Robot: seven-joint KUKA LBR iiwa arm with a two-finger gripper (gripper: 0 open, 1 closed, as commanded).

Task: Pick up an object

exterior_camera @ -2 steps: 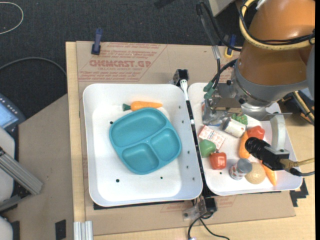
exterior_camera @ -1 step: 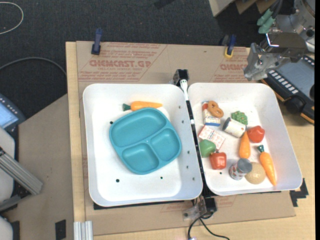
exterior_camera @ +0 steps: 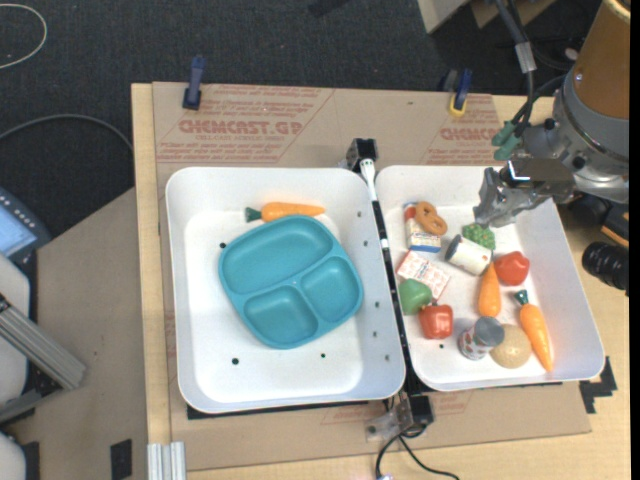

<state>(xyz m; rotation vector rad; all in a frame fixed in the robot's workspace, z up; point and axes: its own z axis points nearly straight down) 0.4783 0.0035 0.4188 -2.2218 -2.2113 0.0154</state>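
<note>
Bins sit side by side on the table (exterior_camera: 300,118), which is covered by a brown board. The left bin (exterior_camera: 200,368) holds a teal divided plate (exterior_camera: 290,281) near its middle, and a toy carrot (exterior_camera: 287,210) lies just beyond the plate's far edge, apart from it.

The right bin (exterior_camera: 570,258) is crowded with small toy foods. A pretzel (exterior_camera: 429,215) lies at the far left, with a small white carton (exterior_camera: 423,236) just beside it and a flat white-and-red box (exterior_camera: 422,270) nearer the camera. A green pepper (exterior_camera: 414,294) and a red pepper (exterior_camera: 436,321) follow along the left wall. A white cylinder (exterior_camera: 467,256) lies in the middle, a green piece (exterior_camera: 479,236) touching its far side. A red tomato (exterior_camera: 512,267), an upright orange carrot (exterior_camera: 488,293), a second carrot (exterior_camera: 537,334), a small can (exterior_camera: 482,338) and a beige ball (exterior_camera: 510,350) fill the rest.

Reaching in from the right, the arm points its end effector (exterior_camera: 497,208) down over the far part of the right bin, just above the green piece. How far it is open cannot be made out, and nothing is seen held in it.
</note>
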